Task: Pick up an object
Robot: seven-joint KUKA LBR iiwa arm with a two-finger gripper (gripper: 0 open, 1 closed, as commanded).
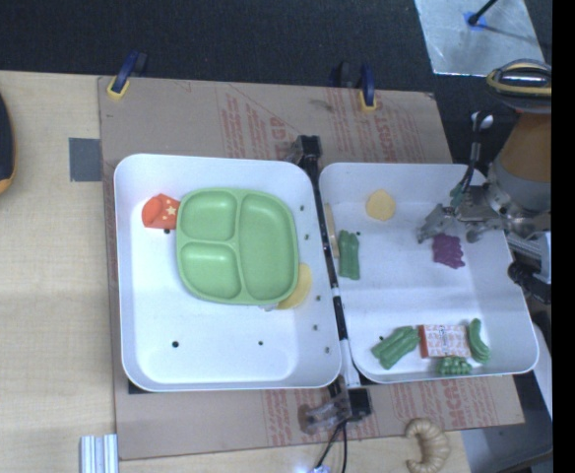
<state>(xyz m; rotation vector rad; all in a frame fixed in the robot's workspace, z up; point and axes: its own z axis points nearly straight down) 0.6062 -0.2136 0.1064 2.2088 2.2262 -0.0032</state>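
Nothing is lifted yet: at the frame's right the gripper (452, 227), fingers spread, hovers low in the right bin (406, 264) just above the purple grape bunch (449, 251), which lies on the bin floor ungrasped.

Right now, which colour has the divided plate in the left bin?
Light green; the divided plate shows clearly in the camera view.

Arm (526, 156): grey body w/ broad orange band just above the wrist, rounded shape. Hand (457, 223) below the band: grey metal, spidery, w/ thin splayed prongs. A slim grey rod w/ small knob on top stands beside the band.
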